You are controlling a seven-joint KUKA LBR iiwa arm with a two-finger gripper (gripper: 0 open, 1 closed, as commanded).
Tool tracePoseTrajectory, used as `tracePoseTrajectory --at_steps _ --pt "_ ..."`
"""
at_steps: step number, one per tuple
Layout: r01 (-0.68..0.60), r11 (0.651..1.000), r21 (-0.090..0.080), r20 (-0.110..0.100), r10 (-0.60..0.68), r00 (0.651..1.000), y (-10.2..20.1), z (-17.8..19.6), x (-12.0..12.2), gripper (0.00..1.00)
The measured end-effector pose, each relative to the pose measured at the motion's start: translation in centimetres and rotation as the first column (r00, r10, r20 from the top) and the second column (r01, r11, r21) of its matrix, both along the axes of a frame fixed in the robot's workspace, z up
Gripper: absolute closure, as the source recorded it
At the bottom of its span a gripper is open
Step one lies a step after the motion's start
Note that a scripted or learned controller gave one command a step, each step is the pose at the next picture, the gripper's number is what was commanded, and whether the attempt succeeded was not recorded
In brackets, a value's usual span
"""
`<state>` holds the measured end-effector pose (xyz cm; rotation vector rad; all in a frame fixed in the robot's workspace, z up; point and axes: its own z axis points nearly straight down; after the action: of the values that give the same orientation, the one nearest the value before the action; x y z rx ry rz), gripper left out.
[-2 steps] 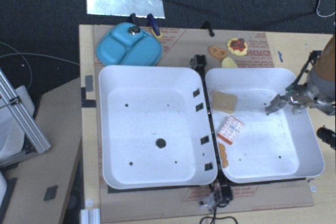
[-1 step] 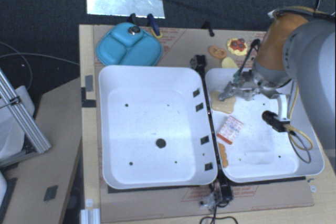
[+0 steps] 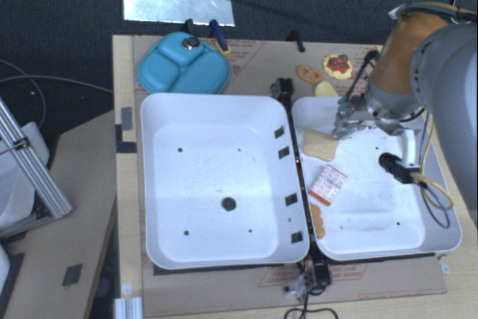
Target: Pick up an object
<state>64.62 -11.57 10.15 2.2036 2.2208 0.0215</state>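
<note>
By right bin (image 3: 373, 224) far wall: gripper (image 3: 341, 131) beside tan slab (image 3: 320, 147).

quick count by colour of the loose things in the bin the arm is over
tan: 1, the flat slice
red and white: 1, the small packet
orange: 1, the small lumpy piece
total: 3
</note>
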Motion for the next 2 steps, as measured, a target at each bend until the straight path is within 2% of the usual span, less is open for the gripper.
tracePoseTrajectory --at_steps 1,2 --pt "0.007 1.000 0.001 -0.022 -0.007 1.000 2.5 2.6 -7.5 1.00" --pt "-0.007 1.000 0.003 -0.014 0.007 1.000 15.0 8.6 -9.1 1.00"
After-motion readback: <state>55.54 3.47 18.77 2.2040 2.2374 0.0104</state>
